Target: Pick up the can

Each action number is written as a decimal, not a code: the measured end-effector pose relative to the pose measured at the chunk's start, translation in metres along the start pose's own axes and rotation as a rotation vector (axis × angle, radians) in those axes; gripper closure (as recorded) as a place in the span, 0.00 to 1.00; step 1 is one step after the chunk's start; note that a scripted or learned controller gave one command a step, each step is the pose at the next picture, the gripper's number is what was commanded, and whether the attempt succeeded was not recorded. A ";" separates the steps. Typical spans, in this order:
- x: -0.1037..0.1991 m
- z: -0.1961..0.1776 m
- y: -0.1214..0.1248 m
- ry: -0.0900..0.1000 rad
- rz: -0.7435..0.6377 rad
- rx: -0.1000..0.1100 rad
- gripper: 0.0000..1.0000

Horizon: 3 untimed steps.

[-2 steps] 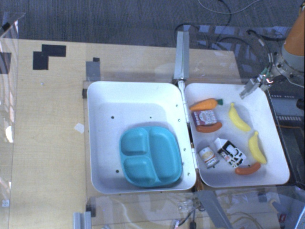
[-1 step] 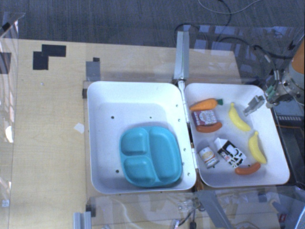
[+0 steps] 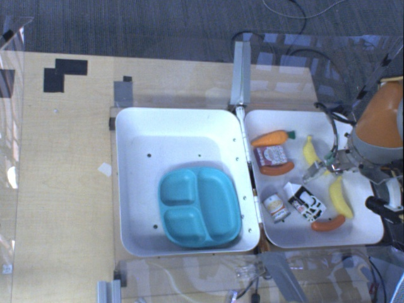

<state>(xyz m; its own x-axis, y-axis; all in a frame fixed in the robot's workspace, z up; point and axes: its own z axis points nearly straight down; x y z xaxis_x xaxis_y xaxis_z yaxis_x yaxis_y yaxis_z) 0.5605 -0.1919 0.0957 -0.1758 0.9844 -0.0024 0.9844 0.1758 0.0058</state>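
Left of the gripper (image 3: 317, 169) and nearer the camera lay the small can (image 3: 276, 207); finger state couldn't be told. Descending squarely, clear of the carton (image 3: 305, 204), seemed wise.

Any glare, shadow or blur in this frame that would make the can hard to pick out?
Camera view: even, soft lighting; the can is small but readable on the right bin; faint reflections on the clear panels along the bench edges; the blue tray casts a mild shadow in the left bin; the gripper looks slightly soft.
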 end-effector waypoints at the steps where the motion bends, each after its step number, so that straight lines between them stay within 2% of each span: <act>1: 0.074 0.006 -0.012 -0.001 0.226 -0.008 0.00; 2: 0.014 0.007 0.036 -0.003 0.250 -0.006 0.00; 3: 0.089 0.006 0.011 0.001 0.248 -0.006 0.00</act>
<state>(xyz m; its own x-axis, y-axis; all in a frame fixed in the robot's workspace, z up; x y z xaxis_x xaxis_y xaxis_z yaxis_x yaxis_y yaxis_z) 0.5558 -0.1025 0.0896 0.0708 0.9975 0.0012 0.9974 -0.0708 0.0119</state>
